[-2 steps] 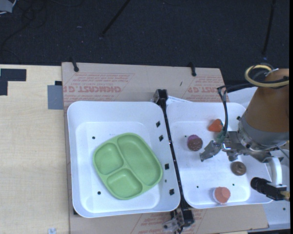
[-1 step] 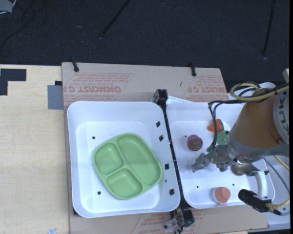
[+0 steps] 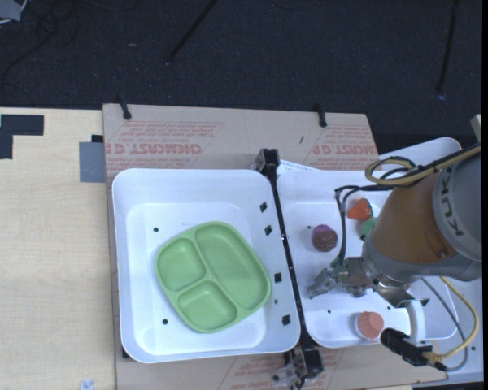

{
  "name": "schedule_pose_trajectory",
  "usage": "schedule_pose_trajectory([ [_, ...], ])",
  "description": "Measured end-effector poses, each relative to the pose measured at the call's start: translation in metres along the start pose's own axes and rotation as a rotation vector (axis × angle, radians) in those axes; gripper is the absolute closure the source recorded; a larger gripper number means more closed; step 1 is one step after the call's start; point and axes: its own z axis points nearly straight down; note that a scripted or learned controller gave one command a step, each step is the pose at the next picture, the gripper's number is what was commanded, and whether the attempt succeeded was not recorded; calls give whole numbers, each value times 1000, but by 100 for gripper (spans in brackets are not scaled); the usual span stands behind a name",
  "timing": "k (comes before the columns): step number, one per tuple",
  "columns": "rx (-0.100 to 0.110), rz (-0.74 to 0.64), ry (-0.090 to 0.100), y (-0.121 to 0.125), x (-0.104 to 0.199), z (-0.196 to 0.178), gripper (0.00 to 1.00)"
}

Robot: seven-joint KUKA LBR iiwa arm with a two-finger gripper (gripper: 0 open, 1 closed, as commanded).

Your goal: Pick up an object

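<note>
The arm reaches in from the right side of the camera view, its grey body and orange band bulking over the right half; the wrist points leftward and down; the claw [image 3: 319, 285] sits low at its end, metal fingers [image 3: 317, 288] slightly spread, nothing between them.

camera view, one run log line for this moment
gripper: low in right bin, holding nothing | purple ball: loose nearby | green plate: left bin
</note>
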Motion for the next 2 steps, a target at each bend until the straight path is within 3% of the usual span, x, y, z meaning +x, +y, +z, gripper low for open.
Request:
schedule_pose_trajectory([
  [1,-3,8,-1,1,-2,-13,100],
  [2,-10,-1,-2,-1,1,-55,100],
])
